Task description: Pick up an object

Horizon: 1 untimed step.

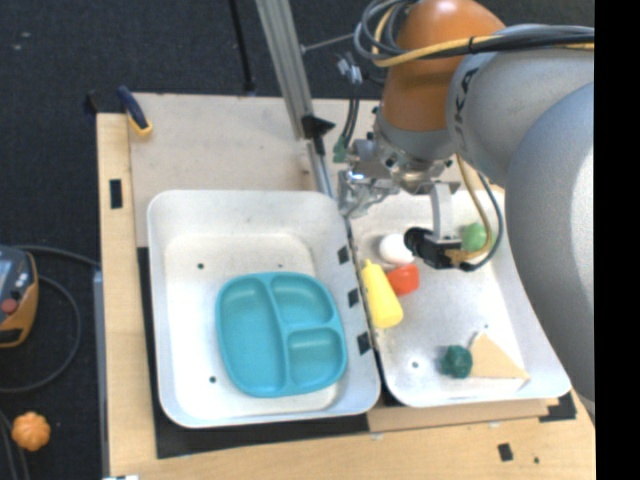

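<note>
My gripper hangs over the far left corner of the right bin, close to the wall between the two bins. Just in front of it lie a white rounded object, a small orange-red piece and a yellow oblong object. A green ball rests further right, partly behind the arm's cabling. Near the bin's front edge sit a dark green object and a tan wedge. Nothing shows between the gripper's tips.
The left bin holds a teal divided plate. A slanted aluminium post rises just behind the gripper. A blue and yellow clamp sits at the bench's far left corner. A small orange pumpkin lies off the bench.
</note>
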Each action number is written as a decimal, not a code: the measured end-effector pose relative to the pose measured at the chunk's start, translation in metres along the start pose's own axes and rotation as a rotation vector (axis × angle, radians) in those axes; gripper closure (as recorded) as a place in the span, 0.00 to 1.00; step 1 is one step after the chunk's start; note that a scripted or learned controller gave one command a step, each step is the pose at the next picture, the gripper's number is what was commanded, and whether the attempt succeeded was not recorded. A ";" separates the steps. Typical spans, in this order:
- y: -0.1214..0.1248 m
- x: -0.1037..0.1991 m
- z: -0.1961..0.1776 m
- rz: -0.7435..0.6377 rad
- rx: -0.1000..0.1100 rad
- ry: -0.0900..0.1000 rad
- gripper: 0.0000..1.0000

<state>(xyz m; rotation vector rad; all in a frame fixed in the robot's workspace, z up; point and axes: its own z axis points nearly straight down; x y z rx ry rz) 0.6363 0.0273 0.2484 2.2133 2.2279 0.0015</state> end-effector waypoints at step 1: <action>0.020 0.060 -0.001 -0.001 -0.001 0.001 1.00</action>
